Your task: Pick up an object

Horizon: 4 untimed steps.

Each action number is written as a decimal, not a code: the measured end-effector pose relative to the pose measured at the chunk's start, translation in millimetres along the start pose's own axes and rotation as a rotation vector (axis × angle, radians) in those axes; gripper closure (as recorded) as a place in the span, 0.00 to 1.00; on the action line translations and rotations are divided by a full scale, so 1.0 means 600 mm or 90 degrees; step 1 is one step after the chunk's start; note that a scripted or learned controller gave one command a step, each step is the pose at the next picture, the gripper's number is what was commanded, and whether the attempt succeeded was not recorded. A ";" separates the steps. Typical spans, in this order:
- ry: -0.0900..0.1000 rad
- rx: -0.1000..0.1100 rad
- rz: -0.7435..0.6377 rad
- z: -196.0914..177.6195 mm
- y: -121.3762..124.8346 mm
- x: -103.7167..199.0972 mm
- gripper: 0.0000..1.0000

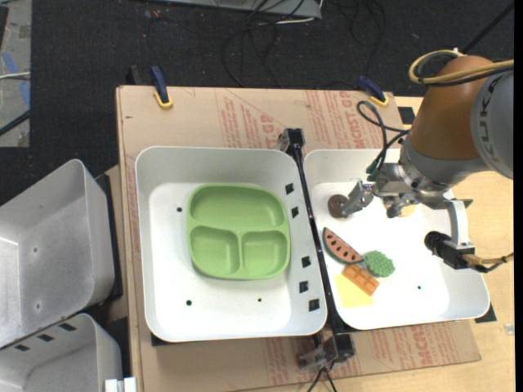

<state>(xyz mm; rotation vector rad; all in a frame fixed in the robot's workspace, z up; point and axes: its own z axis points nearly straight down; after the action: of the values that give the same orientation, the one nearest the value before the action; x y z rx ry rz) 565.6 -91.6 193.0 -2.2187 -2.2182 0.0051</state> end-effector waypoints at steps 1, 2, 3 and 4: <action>0.000 0.000 0.001 0.089 0.015 -0.005 0.00; 0.000 0.000 0.001 0.173 0.014 -0.004 0.00; 0.000 -0.004 0.003 0.151 0.016 -0.004 1.00; -0.001 -0.007 -0.002 0.048 0.027 -0.003 1.00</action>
<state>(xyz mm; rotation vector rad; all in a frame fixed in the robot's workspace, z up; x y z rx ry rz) 581.8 -93.2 164.3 -2.2226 -2.2279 -0.0054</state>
